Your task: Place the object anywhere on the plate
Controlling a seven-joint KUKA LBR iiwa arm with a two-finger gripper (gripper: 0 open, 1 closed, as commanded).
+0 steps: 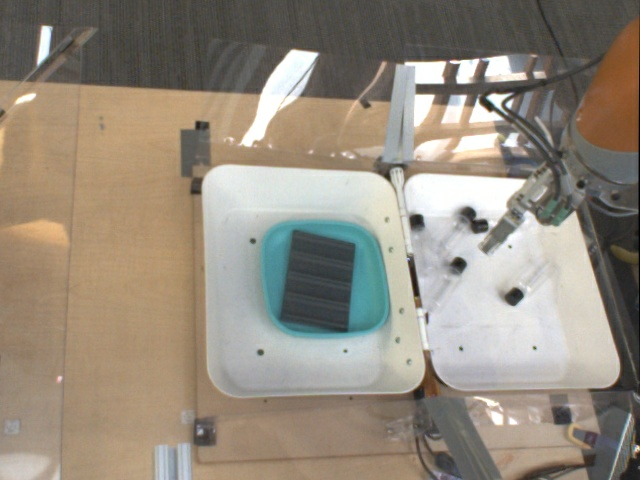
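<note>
Resting on teal plate (372, 303) — dark block (318, 282).

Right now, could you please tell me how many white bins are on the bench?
2: the left bin holds the teal plate with the dark block; the right bin lies under the gripper.

You see the arm (608, 118) cut off by the right edge, so just its orange band and wrist appear above the right bin (520, 358). The gripper (497, 236) over that bin is small and blurred; you cannot tell how its fingers stand. Beside the gripper, several small dark bits (457, 264) on the bin floor are too tiny to identify. Below the right bin, cables and brackets (600, 438) run off the bottom edge.
</note>
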